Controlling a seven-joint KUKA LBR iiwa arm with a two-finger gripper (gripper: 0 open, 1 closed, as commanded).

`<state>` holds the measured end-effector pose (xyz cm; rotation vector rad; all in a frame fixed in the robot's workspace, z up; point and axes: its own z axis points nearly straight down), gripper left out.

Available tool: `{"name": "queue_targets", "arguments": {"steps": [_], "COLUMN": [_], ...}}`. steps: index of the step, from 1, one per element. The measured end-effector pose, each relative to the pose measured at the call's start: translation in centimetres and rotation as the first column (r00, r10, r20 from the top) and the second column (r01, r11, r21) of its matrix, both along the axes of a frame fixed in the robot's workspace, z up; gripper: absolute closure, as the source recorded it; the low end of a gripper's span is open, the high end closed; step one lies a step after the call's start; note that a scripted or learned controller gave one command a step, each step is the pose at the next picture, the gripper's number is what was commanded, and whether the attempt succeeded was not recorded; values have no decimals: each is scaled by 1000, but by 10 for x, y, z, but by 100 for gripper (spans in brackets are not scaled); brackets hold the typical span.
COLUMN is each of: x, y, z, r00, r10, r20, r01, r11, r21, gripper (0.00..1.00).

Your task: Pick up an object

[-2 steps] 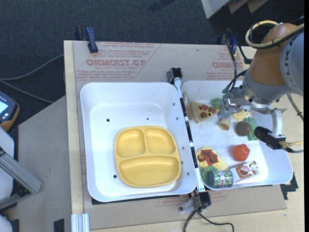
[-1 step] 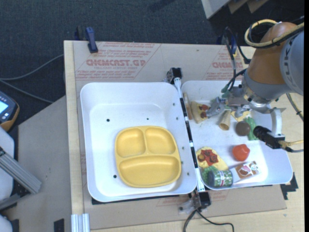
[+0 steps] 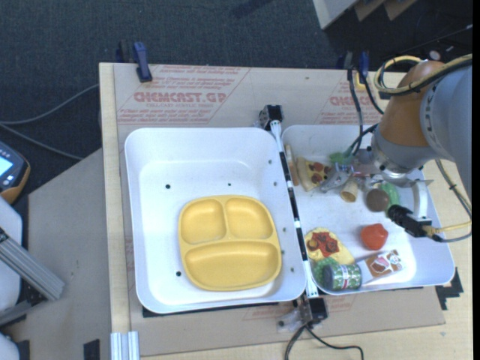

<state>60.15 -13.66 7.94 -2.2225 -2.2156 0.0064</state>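
My gripper (image 3: 335,178) hangs low in the upper part of the right bin (image 3: 429,272), reaching in from the right under the grey arm with its orange band. It sits among small toy foods: a pizza-like slice (image 3: 307,172) just left of it, a small tan piece (image 3: 349,194) right below it, and a brown and green piece (image 3: 377,198) under the wrist. I cannot make out anything held. Lower in the bin lie a red tomato (image 3: 374,236), a second topped slice (image 3: 322,242), a green can (image 3: 341,277) and a small printed packet (image 3: 385,264).
The left bin (image 3: 150,163) holds a yellow divided plate (image 3: 229,242). A black clip (image 3: 271,115) sits at the top of the wall between the bins. Cables (image 3: 420,227) trail over the right bin's right edge.
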Motion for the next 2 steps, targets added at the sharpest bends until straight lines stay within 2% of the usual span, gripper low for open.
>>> {"name": "queue_targets", "arguments": {"steps": [1, 2], "x": [2, -51], "y": [2, 90], "z": [16, 110], "r00": [1000, 1000], "r10": [4, 10], "r20": [7, 7], "r01": [-4, -10], "r11": [1000, 1000], "r21": [-1, 4], "gripper": [100, 100]}}
